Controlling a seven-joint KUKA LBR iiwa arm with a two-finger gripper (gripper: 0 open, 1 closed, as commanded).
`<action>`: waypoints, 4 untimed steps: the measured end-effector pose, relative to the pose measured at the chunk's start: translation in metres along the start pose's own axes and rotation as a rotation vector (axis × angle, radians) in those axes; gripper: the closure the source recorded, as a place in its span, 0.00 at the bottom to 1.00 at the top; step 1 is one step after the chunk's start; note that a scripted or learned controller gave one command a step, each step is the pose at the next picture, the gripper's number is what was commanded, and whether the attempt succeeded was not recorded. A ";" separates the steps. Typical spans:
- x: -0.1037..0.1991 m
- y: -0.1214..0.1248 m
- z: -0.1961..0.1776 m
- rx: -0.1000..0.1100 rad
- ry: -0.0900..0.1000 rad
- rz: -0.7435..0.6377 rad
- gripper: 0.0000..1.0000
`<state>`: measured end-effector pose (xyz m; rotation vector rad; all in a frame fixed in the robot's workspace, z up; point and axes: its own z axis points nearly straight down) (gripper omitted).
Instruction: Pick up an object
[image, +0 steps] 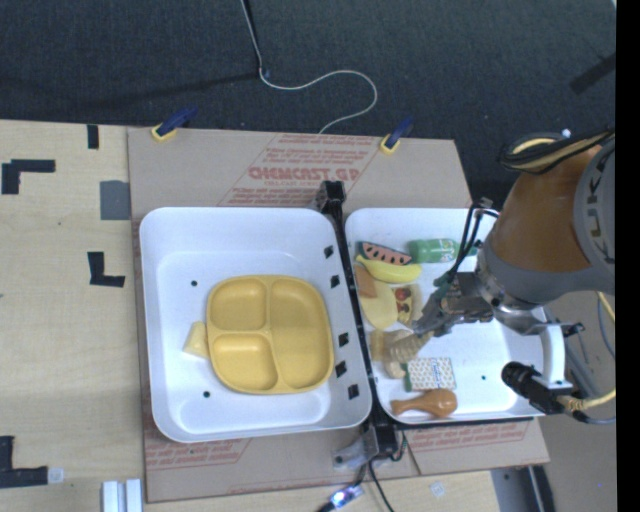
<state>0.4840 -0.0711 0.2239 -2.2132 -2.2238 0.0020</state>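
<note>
1. Lying in the right bin (500, 400), your candidates crowd its left side: banana (392, 270), green bottle (432, 249), checkered packet (431, 373), drumstick (426, 404).
2. You see the gripper (432, 318) low over this pile; I cannot tell its opening.
3. You risk, I think, pinching two toys together, or pushing one against the wall.
4. The yellow tray (270, 333) sits apart in the left bin (170, 300).

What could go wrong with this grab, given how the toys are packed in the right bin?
The gripper sits low among crowded toys in the right bin. Closing there may pinch two at once or knock the checkered block aside. The yellow piece lies near the bin's left wall, which could hamper the fingers.
</note>
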 end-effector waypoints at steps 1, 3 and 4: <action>0.006 0.009 -0.010 -0.002 -0.002 0.002 1.00; 0.010 0.009 -0.008 -0.001 -0.001 0.004 1.00; 0.003 0.003 0.010 0.001 -0.002 0.005 1.00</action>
